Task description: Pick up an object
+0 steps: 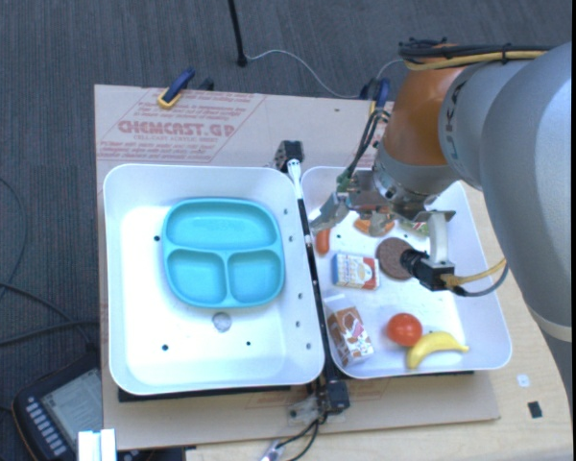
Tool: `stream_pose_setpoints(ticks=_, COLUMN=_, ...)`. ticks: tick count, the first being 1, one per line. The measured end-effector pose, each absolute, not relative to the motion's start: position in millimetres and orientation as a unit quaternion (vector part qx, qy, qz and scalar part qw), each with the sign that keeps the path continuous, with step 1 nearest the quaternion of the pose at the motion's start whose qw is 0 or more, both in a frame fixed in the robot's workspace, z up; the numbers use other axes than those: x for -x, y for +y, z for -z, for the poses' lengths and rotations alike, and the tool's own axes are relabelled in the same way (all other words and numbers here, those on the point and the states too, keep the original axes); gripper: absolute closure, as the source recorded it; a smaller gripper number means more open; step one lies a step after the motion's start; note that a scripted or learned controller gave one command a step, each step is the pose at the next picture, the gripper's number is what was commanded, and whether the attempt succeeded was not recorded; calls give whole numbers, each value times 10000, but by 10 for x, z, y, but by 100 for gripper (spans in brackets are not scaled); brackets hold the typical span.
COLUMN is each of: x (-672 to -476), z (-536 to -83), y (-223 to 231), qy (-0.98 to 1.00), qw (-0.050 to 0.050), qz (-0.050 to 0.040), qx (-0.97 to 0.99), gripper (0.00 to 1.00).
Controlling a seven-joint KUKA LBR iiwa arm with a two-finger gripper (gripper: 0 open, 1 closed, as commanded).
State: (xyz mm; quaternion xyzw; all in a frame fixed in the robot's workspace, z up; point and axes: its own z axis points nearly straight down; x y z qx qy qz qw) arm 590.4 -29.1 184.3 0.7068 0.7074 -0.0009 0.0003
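Pincer [372, 211] low over right bin [490, 339], near orange piece [373, 225]; jaw state impossible to tell. Tomato [403, 328] and banana [436, 348] near front: light, smooth toys, likely slippery; best pinched across the middle.

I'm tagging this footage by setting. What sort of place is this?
Probably a robotics lab's pick-test bench: a robot arm over two white bins, toy food such as a banana, loose cables, grey carpet.
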Motion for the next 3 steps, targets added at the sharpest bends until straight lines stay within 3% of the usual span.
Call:
stream_pose_setpoints(ticks=1, x=-5864, z=-1373, y=-969, qy=7067, qw=-1, qz=15, qx=-7075, gripper=0)
stream_pose_setpoints(ticks=2, x=-5242, z=-914, y=-1008, qy=7074, qw=60, qz=-67, qx=-7068, gripper=0)
stream_pose_setpoints(ticks=3, x=-5257, z=-1038, y=-1042, qy=7062, qw=100, qz=-66, qx=-7079, gripper=100)
